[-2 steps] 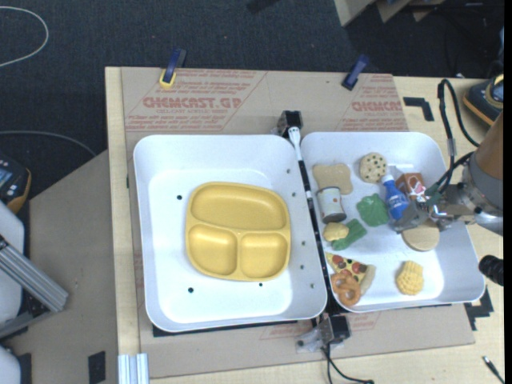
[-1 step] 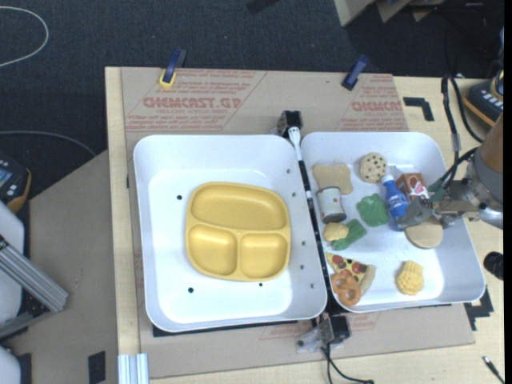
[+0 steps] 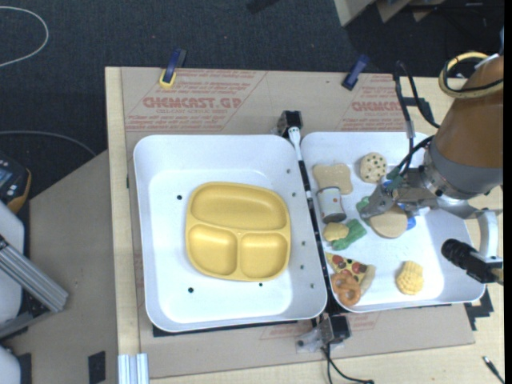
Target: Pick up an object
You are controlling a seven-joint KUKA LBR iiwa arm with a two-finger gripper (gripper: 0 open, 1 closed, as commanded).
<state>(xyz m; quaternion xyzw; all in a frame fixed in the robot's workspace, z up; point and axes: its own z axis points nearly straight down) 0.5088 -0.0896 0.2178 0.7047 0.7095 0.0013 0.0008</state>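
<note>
The right bin (image 3: 448, 294) holds several toy foods: a chocolate-chip cookie (image 3: 372, 166), a bread slice (image 3: 332, 176), a small grey can (image 3: 330, 205), a pale potato-like piece (image 3: 336, 232) beside a green leaf (image 3: 353, 235), a pizza slice (image 3: 350, 277), a yellow corn piece (image 3: 410, 278) and a tan round piece (image 3: 390, 227). My gripper (image 3: 392, 202) hangs low over the middle of this bin, right above the tan round piece and just right of the can. The arm's body hides much of what is under it.
The left bin (image 3: 156, 174) holds a yellow divided plate (image 3: 237, 230). A black clamp (image 3: 290, 122) sits between the bins at the back. A black part (image 3: 464, 258) juts over the right bin's right rim.
</note>
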